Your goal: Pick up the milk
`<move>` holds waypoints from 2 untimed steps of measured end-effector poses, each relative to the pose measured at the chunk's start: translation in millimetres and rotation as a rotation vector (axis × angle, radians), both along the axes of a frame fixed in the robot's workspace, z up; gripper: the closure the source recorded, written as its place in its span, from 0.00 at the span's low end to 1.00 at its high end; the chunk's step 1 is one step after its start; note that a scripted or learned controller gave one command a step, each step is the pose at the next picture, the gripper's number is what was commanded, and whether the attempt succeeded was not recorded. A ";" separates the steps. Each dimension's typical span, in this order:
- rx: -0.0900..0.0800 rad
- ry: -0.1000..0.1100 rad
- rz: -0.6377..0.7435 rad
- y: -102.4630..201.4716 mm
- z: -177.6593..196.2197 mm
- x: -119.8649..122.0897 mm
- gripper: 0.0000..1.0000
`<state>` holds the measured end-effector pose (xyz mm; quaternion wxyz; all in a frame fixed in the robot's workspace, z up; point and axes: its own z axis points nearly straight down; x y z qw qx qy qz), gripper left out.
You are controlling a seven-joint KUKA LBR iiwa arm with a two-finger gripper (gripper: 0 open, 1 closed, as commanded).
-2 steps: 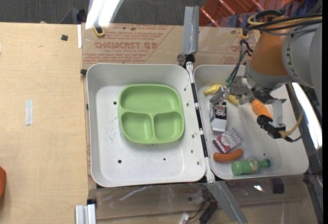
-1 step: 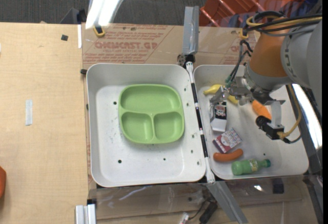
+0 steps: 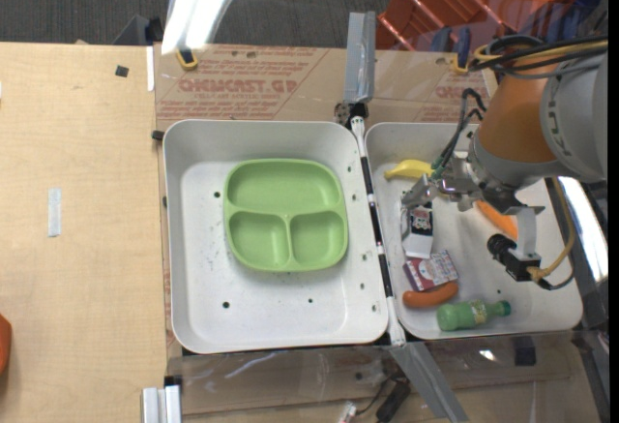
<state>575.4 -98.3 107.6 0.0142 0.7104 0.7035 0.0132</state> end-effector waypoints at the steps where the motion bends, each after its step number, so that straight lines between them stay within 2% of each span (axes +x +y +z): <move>1: -0.002 -0.002 -0.017 2.5 -0.3 -18.5 0.00; 2: -0.001 0.011 -0.011 -6.4 -1.1 34.7 0.00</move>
